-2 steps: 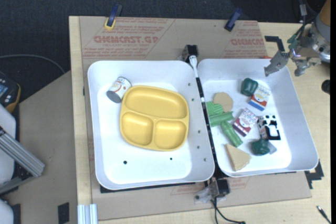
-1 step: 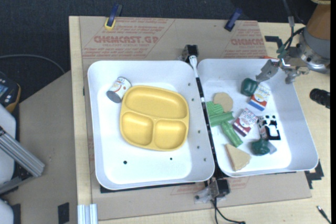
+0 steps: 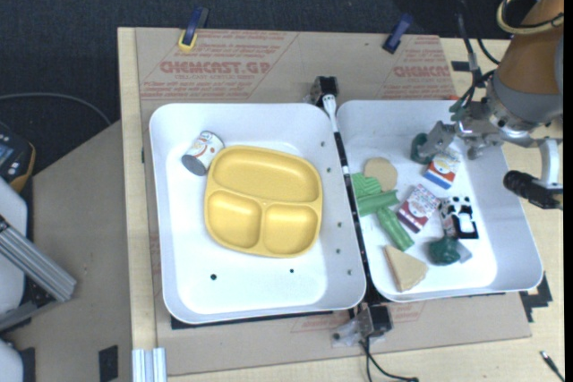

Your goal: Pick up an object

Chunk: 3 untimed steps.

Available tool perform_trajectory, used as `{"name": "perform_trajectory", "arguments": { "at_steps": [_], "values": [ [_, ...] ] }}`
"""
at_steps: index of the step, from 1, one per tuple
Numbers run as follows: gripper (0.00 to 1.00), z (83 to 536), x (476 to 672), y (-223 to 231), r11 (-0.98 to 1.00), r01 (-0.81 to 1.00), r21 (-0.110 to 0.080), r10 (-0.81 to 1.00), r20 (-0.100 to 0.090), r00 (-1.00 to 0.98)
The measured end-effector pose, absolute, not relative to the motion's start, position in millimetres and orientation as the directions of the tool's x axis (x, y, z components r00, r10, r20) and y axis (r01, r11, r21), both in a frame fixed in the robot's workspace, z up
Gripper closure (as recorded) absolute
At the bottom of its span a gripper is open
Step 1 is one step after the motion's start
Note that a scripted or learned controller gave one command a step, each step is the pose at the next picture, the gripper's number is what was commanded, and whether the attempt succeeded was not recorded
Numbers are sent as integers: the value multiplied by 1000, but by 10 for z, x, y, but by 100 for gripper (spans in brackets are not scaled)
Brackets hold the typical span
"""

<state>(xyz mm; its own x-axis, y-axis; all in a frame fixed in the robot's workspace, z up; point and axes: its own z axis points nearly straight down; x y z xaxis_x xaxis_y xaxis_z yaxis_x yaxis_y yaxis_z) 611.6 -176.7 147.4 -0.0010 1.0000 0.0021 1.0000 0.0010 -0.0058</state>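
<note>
Camera view — bench with two white bins side by side. Left bin [image 3: 170,192]: yellow divided tray [image 3: 263,199] at centre, small can [image 3: 201,151] lying just beside its far-left corner. Right bin [image 3: 510,219]: cluttered with small items — green block pieces [image 3: 380,206], tan wedge [image 3: 405,267], round tan disc [image 3: 380,170], red-and-white packet [image 3: 417,205], small carton [image 3: 442,170], dark green toy [image 3: 445,250]. Gripper [image 3: 440,139] low over far part of right bin, above the carton; spread of jaws not discernible. Carton judged the likely target: light, thin-walled, crushable under a hard squeeze. Best taken across its narrow sides, gently. Nothing visibly held.
</note>
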Motion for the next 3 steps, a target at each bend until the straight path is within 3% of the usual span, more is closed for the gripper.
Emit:
{"name": "perform_trajectory", "arguments": {
  "at_steps": [1, 2, 3],
  "values": [
    [0, 881, 6085, -1826, 0, 1000, -2, 1000, 0, 0],
    [0, 890, 6110, -1829, 0, 1000, 4, 1000, -2, 0],
    [100, 1021, 6132, -1840, 0, 1000, 14, 1000, -6, 0]
  ]
}}
